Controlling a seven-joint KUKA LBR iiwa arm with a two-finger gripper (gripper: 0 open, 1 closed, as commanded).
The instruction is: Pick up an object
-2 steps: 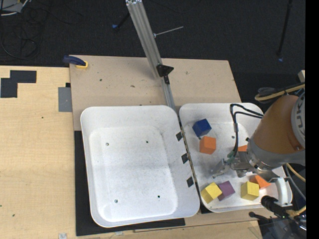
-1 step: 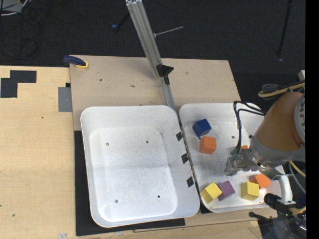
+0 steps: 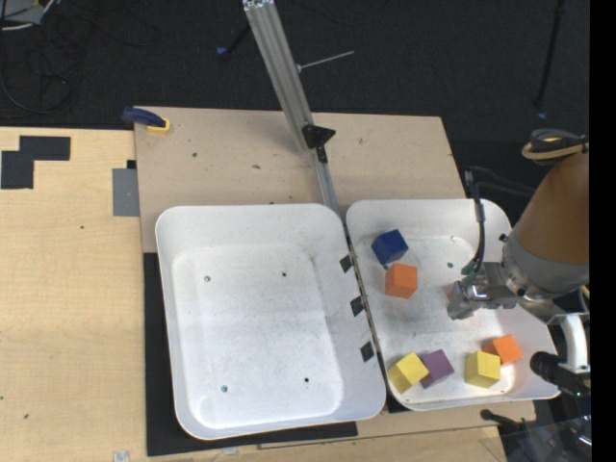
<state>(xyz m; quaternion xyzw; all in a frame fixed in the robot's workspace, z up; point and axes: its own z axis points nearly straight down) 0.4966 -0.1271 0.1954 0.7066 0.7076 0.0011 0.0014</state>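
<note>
step: reaching, nothing picked yet | gripper (image 3: 466, 301) over right bin (image 3: 423, 216), grip can't tell | orange cube (image 3: 401, 280) near, to its left | next: go down on one cube

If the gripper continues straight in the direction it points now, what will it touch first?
The gripper seems to point down at bare floor of the right bin, so probably that; the orange cube lies apart to its left. Depth is unclear.
</note>
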